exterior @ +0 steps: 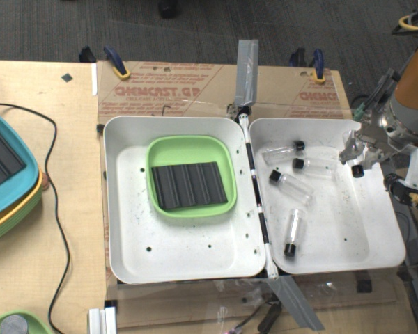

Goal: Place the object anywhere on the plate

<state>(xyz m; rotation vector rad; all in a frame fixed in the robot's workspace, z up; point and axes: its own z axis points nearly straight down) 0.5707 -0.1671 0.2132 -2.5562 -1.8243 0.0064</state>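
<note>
At the far left of the tabletop (42,270) sits a stack of teal and green dishes (10,179) with a dark ridged insert, and a black cable (56,207) loops past it. The left bin (125,256) holds a green plate (190,177) with a dark ridged mat (191,185) lying on it. Behind both bins lies a sheet of brown cardboard (216,85) printed in red; the lettering reads roughly "CHEMCAST GP", though it is faint. Blue and yellow clamps (115,61) pin the sheet at its back corners. The right bin (376,249) holds four clear vials with black caps: one vial (284,151) near the back, a second vial (313,163) just in front of it, a third vial (290,186) lying slantwise near the middle, and a fourth vial (292,232) toward the front. The hand (357,160) hangs over the right bin's far right side, well apart from the vials, which all lie to its left; nothing shows between its fingers, and whether they are spread or pressed together cannot be told.
</note>
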